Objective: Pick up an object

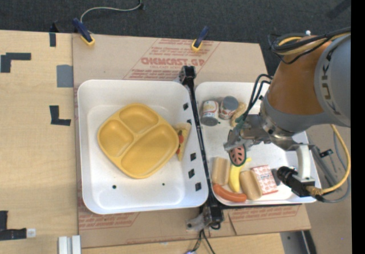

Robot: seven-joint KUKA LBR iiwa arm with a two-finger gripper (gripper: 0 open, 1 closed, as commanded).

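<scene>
My gripper [238, 137] hangs low over the middle of the right bin [212, 140], just above a watermelon slice [238, 154]. Below the slice lie a bread roll [220, 170], a banana [234, 178], a hot dog [230, 194], a tan loaf [249, 184] and a red-and-white box [264, 180]. Two small cans [210, 112] [230, 104] stand at the bin's far side. The arm's wrist hides part of the bin to the right.
The left bin [91, 150] holds a yellow divided plate [138, 140], with a small yellow and red item [182, 136] against its right wall. A black divider [195, 127] runs between the bins. Two clamps [84, 31] [200, 39] pin the cardboard.
</scene>
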